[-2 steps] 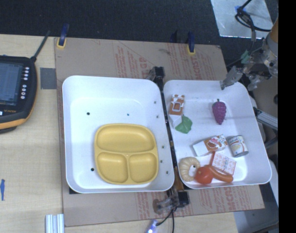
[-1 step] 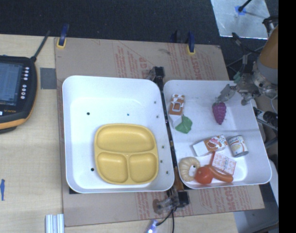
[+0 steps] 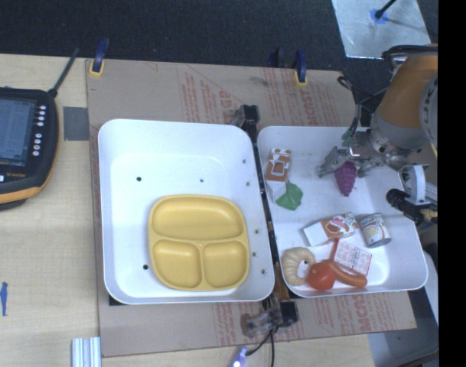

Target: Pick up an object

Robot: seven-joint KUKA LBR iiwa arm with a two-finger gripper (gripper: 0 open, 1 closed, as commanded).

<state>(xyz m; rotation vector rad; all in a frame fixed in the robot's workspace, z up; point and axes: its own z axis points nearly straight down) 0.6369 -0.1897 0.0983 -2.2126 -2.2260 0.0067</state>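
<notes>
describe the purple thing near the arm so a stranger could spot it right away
Look in the right-hand white bin, toward its far end by the end effector. There lies a small purple grape bunch, the only purple item, apart from the green leaf to its left.

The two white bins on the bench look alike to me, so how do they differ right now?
The left white bin holds one thing, a yellow three-compartment plastic tray; the right white bin holds many small items, among them a purple grape bunch and a small tin can. The left bin appears wider than the right bin. The grey arm's end effector hangs over the right bin, not the left. Both bins are shallow, white and round-cornered.
</notes>
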